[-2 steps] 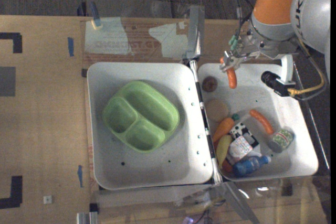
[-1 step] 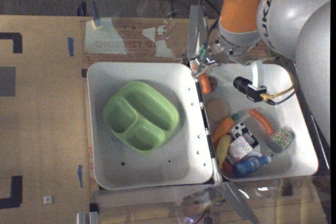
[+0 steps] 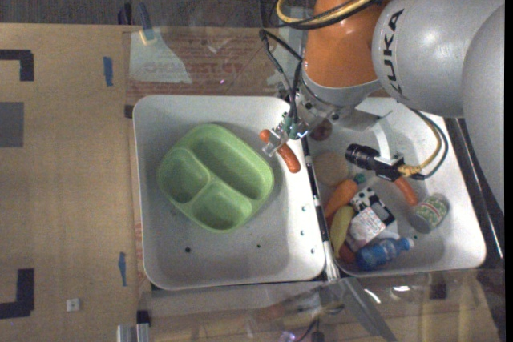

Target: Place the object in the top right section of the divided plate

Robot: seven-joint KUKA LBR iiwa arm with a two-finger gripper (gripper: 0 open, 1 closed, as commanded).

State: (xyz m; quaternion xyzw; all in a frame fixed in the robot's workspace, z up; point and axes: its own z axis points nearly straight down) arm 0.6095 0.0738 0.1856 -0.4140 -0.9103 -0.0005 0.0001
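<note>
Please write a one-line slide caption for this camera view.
Gripper holds an orange sausage-shaped object just right of the green divided plate in the left bin.

One fixed camera looked down at a slant from above the worktop [image 3: 64, 172], taking in both white bins [image 3: 152, 252].

The right bin [image 3: 469, 244] holds a loose pile of small things. A carrot [image 3: 341, 199] lies beside a yellow banana-shaped piece [image 3: 341, 226]. Just below them rests a blue bottle [image 3: 383, 253], touching a white packet with red print [image 3: 369, 227]. A green patterned can [image 3: 429, 213] sits near the bin's right side. Blue tape strips [image 3: 108, 70] mark the brown bench [image 3: 64, 196].
</note>
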